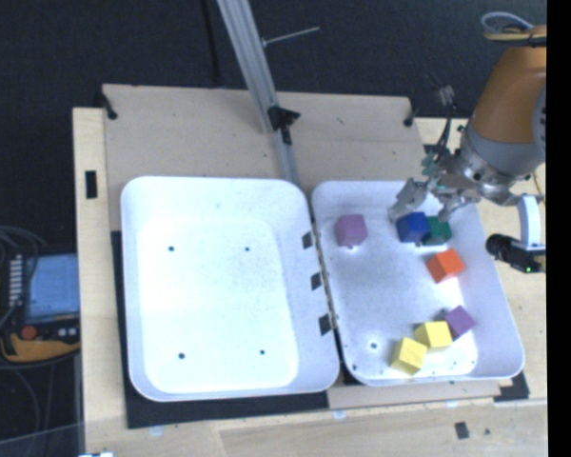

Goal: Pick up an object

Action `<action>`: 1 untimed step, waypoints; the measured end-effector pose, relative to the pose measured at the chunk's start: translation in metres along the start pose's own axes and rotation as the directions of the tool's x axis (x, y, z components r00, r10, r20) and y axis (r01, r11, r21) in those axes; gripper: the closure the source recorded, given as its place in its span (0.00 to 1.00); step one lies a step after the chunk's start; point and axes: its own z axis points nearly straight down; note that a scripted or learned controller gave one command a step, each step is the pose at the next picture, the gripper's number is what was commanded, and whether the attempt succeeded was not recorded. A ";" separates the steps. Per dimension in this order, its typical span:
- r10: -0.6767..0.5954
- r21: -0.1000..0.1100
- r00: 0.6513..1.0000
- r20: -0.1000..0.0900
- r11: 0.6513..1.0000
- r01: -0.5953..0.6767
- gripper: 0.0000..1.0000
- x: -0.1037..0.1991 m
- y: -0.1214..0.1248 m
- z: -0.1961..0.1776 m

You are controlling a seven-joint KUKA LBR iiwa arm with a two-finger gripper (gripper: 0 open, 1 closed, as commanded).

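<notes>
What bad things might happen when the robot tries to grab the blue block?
1. The blue block sits touching a green block, so the end effector may nudge or pinch both at once.
2. Both lie near the right bin's far wall, so a push could jam them against it.
3. A knocked block might slide toward the orange block.

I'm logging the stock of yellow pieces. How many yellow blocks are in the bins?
2, both at the near edge of the right white bin: one small yellow block, another small yellow block just right of it, beside a purple block.
</notes>
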 end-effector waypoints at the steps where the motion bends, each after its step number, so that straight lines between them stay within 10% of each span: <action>1: 0.000 0.000 1.000 0.000 1.000 0.000 0.00 0.000 0.000 0.000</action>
